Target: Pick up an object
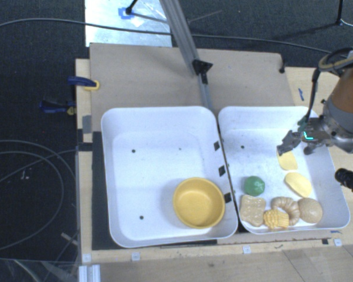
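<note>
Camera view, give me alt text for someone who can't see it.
A grey robot arm's claw hovers over the right white bin, just above a pale yellow piece and other toy foods. The left bin holds a yellow bowl.

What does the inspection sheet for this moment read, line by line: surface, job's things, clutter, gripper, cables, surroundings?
Surface: brown bench bearing the left bin and right bin side by side.
Job's things: in the right bin, a green ball, two pale yellow pieces, a cracker-shaped piece, a corn cob, a pretzel-like piece and a tan round piece; in the left bin, a yellow bowl.
Clutter: nothing seen.
Gripper: gripper low over the right bin, just above the upper yellow piece; nothing seen held.
Cables: black cables looping on the floor at left.
Surroundings: dark carpet, blue clamps at the bench's left edge, slanted grey pole.
</note>
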`<state>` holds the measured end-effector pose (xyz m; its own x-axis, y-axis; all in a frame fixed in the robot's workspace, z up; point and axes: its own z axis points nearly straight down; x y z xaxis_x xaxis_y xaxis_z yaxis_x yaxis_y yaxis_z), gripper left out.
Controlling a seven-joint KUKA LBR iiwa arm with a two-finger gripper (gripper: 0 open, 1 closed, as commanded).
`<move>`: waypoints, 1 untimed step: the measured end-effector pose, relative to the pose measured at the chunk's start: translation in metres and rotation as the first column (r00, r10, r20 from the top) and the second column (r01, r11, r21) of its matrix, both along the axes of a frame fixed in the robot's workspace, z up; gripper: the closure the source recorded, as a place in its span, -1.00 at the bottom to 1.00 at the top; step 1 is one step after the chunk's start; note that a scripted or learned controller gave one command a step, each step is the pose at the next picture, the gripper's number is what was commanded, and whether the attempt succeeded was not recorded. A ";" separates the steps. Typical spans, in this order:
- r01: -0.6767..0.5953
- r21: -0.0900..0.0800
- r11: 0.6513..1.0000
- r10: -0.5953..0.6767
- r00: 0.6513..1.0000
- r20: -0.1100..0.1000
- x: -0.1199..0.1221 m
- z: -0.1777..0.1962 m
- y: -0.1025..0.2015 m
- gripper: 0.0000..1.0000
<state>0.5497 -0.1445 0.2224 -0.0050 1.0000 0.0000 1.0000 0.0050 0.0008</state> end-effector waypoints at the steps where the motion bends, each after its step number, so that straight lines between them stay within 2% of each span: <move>1: 0.000 0.000 1.000 0.000 1.000 0.001 0.000 0.000 0.000 -1.00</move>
<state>0.5500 -0.1446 0.2228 -0.0051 1.0000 -0.0002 1.0000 0.0051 0.0019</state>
